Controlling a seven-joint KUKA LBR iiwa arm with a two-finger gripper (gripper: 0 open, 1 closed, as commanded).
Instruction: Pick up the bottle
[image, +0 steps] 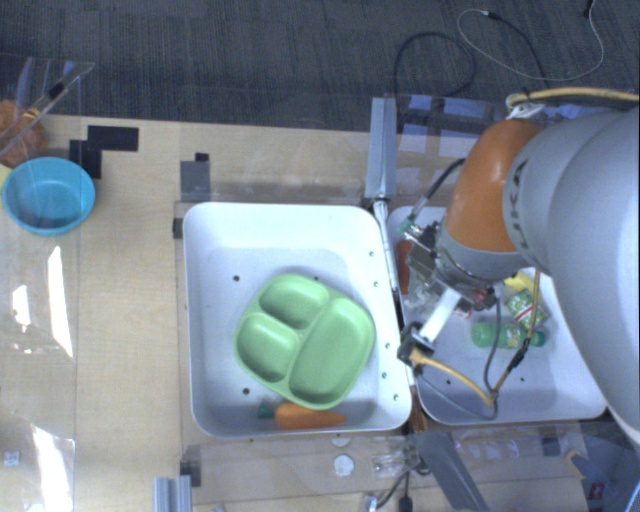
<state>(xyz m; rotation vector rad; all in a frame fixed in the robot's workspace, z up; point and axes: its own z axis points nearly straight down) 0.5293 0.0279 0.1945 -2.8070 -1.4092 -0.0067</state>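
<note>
The bottle (512, 318) looks like clear plastic with green and yellow markings. It lies in the right bin (520, 395), partly hidden behind the arm's cables. My gripper (424, 272) hangs low over the left side of that bin, to the left of the bottle, under the orange band (485, 200). The wrist body covers much of it. I see nothing held in it.
A green divided plate (306, 340) fills the middle of the left bin (215, 250), with an orange carrot (308, 418) at its near edge. A reddish item (403, 262) lies by the right bin's left wall. A blue bowl (48, 195) stands on the bench, far left.
</note>
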